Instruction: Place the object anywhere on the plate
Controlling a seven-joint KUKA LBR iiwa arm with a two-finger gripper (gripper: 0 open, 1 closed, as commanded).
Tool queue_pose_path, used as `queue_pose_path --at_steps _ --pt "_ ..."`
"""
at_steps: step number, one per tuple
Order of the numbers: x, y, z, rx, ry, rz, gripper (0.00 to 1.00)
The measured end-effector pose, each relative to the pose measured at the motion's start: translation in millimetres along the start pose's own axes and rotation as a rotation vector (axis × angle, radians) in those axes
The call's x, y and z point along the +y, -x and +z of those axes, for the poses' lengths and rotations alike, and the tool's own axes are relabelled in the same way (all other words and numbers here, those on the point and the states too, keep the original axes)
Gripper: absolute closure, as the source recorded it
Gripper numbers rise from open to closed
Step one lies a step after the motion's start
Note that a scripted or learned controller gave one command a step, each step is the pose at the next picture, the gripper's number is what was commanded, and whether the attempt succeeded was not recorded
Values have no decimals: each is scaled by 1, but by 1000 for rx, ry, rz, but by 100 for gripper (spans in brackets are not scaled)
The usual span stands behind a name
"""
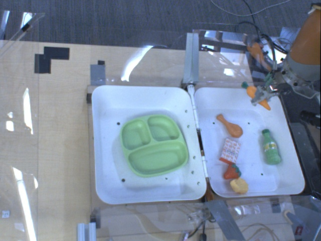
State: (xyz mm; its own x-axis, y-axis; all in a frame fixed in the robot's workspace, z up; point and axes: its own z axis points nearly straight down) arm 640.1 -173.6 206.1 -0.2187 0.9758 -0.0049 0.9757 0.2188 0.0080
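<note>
Arm (306,49) reaches over right bin's (288,134) far corner, fingers (262,97) holding a carrot (264,103).

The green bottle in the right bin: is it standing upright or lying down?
Lying down. The bottle shows its full length on the right bin's floor, cap toward the far wall.

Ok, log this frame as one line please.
gripper: far corner of right bin, carrot between fingers | plate: left bin, bare | stage: object not yet on plate
</note>
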Motion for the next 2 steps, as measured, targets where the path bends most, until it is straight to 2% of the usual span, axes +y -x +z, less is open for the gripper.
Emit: queue_pose_path --at_steps 1,2 --pt "1 -65 -15 3 0 -352 100" --pt "8 -136 -25 4 -1 -401 100"
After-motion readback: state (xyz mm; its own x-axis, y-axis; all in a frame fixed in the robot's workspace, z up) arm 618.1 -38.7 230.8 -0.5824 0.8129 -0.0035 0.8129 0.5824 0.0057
